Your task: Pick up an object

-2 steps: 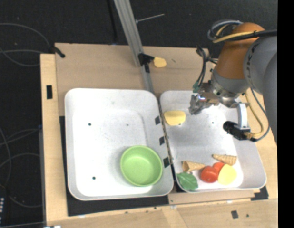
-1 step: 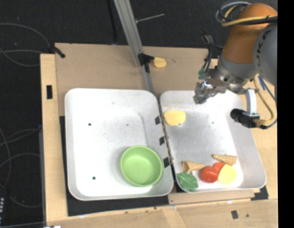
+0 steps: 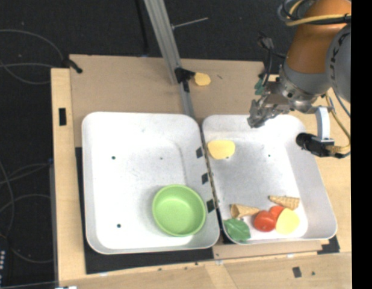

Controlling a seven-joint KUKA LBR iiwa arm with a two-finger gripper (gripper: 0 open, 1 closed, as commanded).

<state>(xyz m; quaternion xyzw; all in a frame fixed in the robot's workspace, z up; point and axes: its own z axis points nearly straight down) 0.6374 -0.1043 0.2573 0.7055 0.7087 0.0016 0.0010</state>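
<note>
In the left bin [image 3: 114, 155], green bowl [image 3: 179, 209]

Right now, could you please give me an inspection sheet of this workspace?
Surface: bench bearing left bin and right bin.
Job's things: yellow piece, two cones, red piece, yellow ball, green leaf, all in right bin.
Clutter: green bowl in left bin; yellow bit on bench.
Grippers: gripper above right bin's far edge, holding nothing seen.
Cables: loops on dark floor.
Surroundings: metal post.
</note>
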